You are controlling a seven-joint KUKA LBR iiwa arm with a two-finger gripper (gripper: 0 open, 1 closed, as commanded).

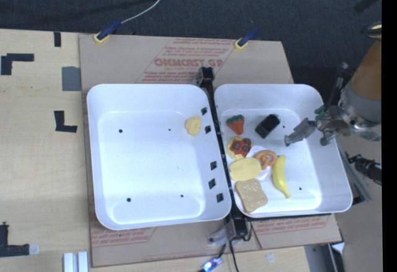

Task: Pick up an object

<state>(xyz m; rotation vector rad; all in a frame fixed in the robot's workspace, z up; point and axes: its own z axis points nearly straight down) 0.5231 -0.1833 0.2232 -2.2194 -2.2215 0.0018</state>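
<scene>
Objects for picking lay in the right bin (pixel 310 94), all to the left of the gripper (pixel 296 136), which hung over that bin's right side; how its grip stood could not be made out, and nothing showed in it. Nearest, just left and slightly above, sat a black block (pixel 267 126). Below it lay a banana (pixel 281 176), with a pretzel (pixel 265 158) beside. Farther left were a strawberry (pixel 235 123), a pizza piece (pixel 239 147), a yellow lump (pixel 245 170) and a bread slice (pixel 251 195). Well beyond, the left bin (pixel 124 94) held a small yellow piece (pixel 193 125).
</scene>
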